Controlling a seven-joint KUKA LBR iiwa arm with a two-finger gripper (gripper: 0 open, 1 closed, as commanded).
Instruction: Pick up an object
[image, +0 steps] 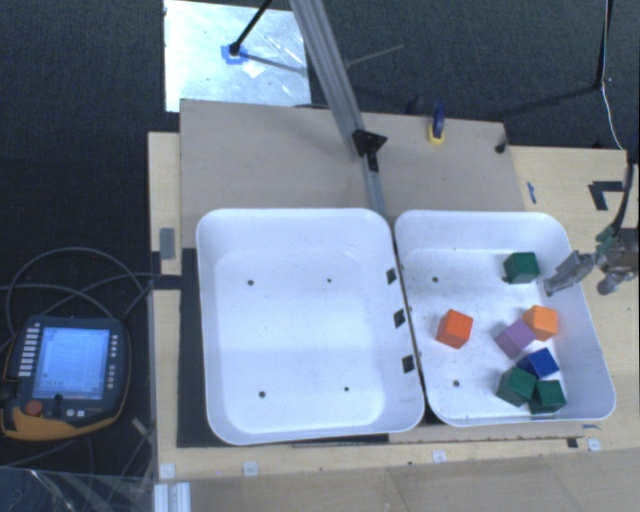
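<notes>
Over the right bin's (585, 300) far-right rim sits my gripper (588, 268), just beside the green cube (521, 267) and apart from it; I reach in from the right edge, low and slanted, one grey finger (567, 274) pointing left toward that cube.

Nothing lies between my fingers that I can see; how wide they stand I cannot tell, since the other finger is cut off at the edge.

My worry is the rim; coming down from here I judge I could strike the bin's wall rather than a block, or nudge the green cube sideways rather than close around it.

The other blocks bring their own risk (they crowd together); below the green cube lie an orange cube (541, 320) touching a purple cube (515, 337), then a blue cube (541, 362) and two dark green cubes (531, 388) packed in the near corner; a grasp there might jam against a neighbour.

The lone orange block (454, 328), down-left of the green cube, stands clear and looks easiest.
</notes>
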